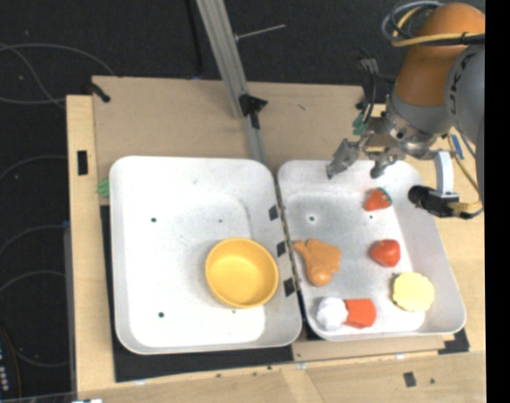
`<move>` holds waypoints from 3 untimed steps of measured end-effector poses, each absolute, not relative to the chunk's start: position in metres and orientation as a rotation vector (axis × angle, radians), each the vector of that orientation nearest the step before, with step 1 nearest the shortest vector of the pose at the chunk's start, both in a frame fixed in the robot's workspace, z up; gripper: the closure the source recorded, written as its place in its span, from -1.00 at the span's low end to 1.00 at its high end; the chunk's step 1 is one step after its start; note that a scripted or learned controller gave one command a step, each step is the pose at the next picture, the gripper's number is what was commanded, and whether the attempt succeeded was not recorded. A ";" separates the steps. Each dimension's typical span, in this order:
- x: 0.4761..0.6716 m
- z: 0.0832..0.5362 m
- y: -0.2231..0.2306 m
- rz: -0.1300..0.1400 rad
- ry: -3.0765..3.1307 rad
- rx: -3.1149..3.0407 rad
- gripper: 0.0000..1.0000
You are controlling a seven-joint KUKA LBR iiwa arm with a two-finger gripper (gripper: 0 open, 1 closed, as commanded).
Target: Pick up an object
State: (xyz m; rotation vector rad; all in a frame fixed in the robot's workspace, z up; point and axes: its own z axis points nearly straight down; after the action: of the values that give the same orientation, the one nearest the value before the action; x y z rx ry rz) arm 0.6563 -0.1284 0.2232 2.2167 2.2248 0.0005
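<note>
My gripper [355, 169] hangs above the far edge of the right bin [339, 200], open, with nothing between its fingers. Below it in that bin lie a small red strawberry-like piece [376, 199], a red tomato-like piece [386, 252], an orange-brown lump [318, 260], a pale yellow disc [412, 292], an orange-red block [361, 312] and a white ball [330, 311]. The strawberry-like piece is the nearest to the fingers, just to their near right.
The left bin [170, 200] holds a yellow bowl [241, 272] near its front right. A slanted metal post [228, 57] rises behind the bins. The bench's brown board surrounds both bins.
</note>
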 end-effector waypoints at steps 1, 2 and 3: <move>0.656 0.223 -0.129 -0.001 2.225 2.216 -1.00; 0.651 0.176 -0.139 -0.003 2.219 2.221 -1.00; 0.647 0.114 -0.144 -0.009 2.221 2.225 -1.00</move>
State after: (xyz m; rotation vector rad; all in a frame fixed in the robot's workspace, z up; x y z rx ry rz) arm 0.6472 -0.1444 0.1136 2.2248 2.2205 -0.0086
